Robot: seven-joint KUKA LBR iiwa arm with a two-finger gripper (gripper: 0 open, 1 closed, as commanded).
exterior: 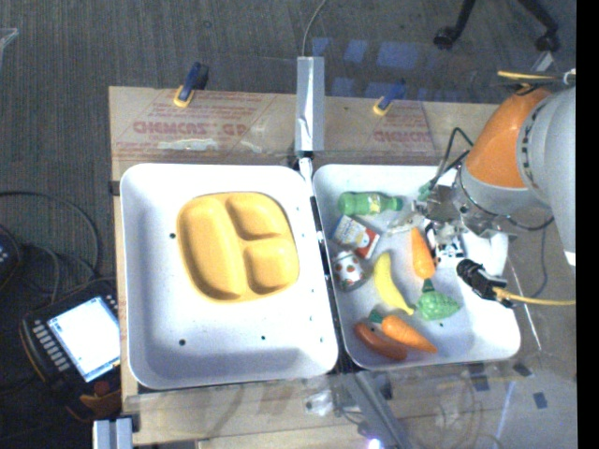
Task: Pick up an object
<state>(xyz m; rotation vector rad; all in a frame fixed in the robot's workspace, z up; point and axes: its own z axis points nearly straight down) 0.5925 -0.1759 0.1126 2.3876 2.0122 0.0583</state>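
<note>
The right bin (496, 340) holds several toy foods. A green bottle (368, 203) lies at its far side, with a small carton (353, 232) and a little ball (347, 268) below it. A yellow banana (388, 282) lies in the middle. An orange carrot (421, 253) lies just right of the banana, and green broccoli (436, 304) sits below that carrot. A second carrot (408, 333) rests on a red piece (376, 341) at the near edge. My gripper (434, 221) hangs low over the bin's right half, right at the upper end of the first carrot.
The left bin (150, 344) holds a yellow divided tray (239, 244). A metal post (309, 110) stands behind the gap between the bins. A black cable and a yellow cable (524, 297) trail from the wrist over the right bin's right side. A tablet (82, 335) lies on the floor at left.
</note>
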